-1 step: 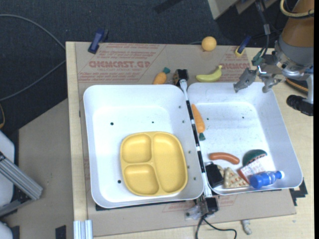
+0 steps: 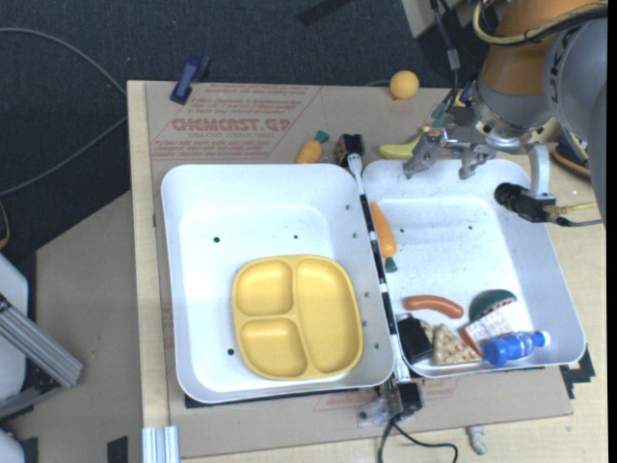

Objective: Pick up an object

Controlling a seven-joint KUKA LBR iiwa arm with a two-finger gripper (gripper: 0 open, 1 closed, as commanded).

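My gripper (image 2: 442, 167) hangs over the far rim of the right bin (image 2: 540, 258), open, with nothing between its fingers. In that bin an orange carrot (image 2: 384, 231) lies along the left wall. A reddish sausage (image 2: 434, 306), a watermelon slice (image 2: 493, 303), a blue bottle (image 2: 509, 346), a pizza slice (image 2: 449, 346) and a small black object (image 2: 414, 337) cluster in the near part, well below the gripper. The left bin (image 2: 193, 258) holds a yellow divided plate (image 2: 296, 314).
Outside the bins, on the cardboard at the back, lie a yellow banana (image 2: 396, 149) just left of the gripper, a small orange toy (image 2: 310, 150), an orange ball (image 2: 405, 84) and a blue object (image 2: 189, 78). The middle of the right bin shows bare floor.
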